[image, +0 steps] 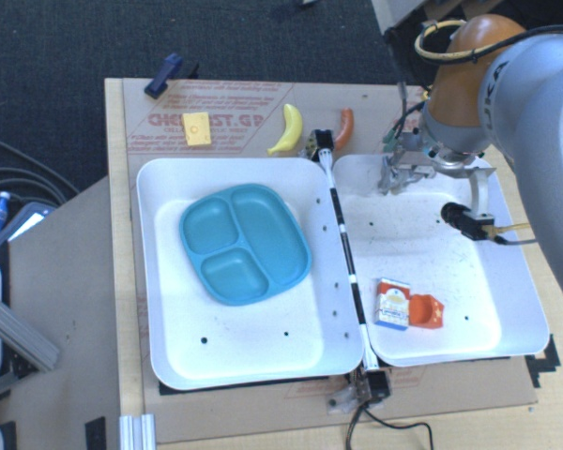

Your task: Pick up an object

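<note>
My gripper (399,174) hangs over the far left corner of the right bin (507,345), below the orange band of the arm (469,82). Nothing shows beneath it but the white bin floor. A small white and red packet (392,305) lies near the front of the right bin, touching an orange crumpled object (428,311) on its right. Both are well in front of the gripper. A blue divided plate (245,243) lies in the left bin (169,345).
Behind the bins on the cardboard lie a yellow banana (287,129), an orange chili-shaped object (343,127), a yellow block (196,130) and a dark blue object (163,75). A black cable part (464,220) hangs over the right bin.
</note>
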Controlling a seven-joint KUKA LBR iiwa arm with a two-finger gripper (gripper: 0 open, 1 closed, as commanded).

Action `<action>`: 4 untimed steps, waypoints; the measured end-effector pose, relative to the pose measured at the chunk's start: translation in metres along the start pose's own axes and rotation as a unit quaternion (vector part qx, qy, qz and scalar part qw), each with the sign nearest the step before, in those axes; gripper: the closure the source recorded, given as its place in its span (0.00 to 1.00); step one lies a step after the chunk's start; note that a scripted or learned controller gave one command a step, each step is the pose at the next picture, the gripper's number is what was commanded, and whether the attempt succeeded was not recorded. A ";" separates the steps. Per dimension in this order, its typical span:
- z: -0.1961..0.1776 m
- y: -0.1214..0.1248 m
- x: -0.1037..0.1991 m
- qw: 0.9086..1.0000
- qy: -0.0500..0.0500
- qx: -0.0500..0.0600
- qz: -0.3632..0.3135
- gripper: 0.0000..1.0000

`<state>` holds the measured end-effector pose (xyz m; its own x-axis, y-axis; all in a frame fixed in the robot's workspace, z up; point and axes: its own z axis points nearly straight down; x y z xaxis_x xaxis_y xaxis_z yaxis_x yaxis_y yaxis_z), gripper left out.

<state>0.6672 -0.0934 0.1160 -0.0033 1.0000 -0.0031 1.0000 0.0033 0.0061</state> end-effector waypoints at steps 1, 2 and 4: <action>0.000 0.000 0.000 1.000 0.000 0.000 0.000 0.00; 0.032 -0.001 0.001 1.000 0.002 0.004 0.001 0.00; 0.021 -0.001 0.001 1.000 0.001 0.004 0.001 0.00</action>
<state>0.6666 -0.0926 0.0950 -0.0018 1.0000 -0.0006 1.0000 0.0018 -0.0019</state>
